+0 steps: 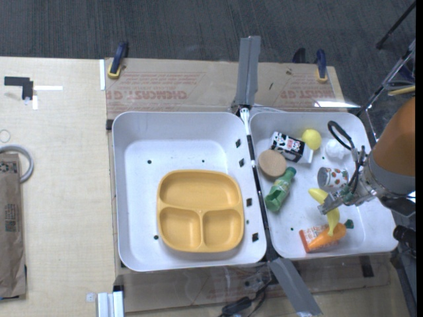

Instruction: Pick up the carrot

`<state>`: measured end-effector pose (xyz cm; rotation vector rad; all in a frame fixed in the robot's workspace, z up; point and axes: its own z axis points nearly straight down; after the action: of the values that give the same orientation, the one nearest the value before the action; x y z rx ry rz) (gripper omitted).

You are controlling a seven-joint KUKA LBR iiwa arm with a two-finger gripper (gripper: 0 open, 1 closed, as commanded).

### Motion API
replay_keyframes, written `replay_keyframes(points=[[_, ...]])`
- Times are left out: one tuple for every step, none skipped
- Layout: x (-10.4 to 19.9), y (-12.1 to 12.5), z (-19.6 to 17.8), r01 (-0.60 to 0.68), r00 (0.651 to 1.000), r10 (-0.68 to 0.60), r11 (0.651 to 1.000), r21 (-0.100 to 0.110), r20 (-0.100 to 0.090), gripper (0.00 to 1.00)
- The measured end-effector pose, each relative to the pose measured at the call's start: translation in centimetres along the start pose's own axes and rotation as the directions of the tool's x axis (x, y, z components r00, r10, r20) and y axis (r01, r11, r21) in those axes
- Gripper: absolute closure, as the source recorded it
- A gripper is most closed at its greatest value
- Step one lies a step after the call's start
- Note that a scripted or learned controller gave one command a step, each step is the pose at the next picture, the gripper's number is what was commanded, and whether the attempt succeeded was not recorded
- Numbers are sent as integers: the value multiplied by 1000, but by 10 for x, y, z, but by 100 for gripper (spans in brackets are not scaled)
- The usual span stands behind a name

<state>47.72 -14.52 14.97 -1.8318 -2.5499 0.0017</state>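
On the tabletop (pixel 59 177), the right bin (pixel 370 246) is reached into from the right; the tool (pixel 338 200) is partly obscured, its state indeterminable, with the carrot (pixel 324 238) just below.

Two bins (pixel 125 197), one tray (pixel 199 210)

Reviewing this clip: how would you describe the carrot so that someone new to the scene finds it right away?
Start at the right-hand shallow white bin, and go to its near right corner. The orange toy carrot lies there on the bin floor, just below the arm's gripper, with a small green top at its right end. It is the only orange item in that bin; the green plastic bottle lies further left.
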Motion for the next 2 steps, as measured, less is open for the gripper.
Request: replay_keyframes(points=[[14,63,4,-207,978,207,978,0,2,100],[45,40,-70,-90,996,90,996,0,1,100]])
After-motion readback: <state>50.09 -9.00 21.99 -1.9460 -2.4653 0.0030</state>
